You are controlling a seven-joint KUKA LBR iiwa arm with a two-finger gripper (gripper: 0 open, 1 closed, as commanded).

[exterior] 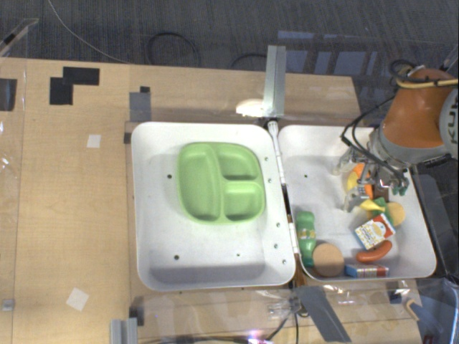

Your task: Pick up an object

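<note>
Hovering over the yellow toy (374, 206), the fingers (369, 186) have an unclear grip.

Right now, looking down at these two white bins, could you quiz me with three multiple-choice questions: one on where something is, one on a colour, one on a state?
1. Where does the divided tray lie?
A. the left bin
B. the right bin
C. the wooden bench

2. What colour is that tray?
A. blue
B. green
C. red

3. Where is the gripper?
A. above the left bin
B. low among the small items in the right bin
C. above the wooden bench

Answers:
1 A: it sits in the left bin.
2 B: it is light green.
3 B: the arm reaches down into the toy pile.
</note>
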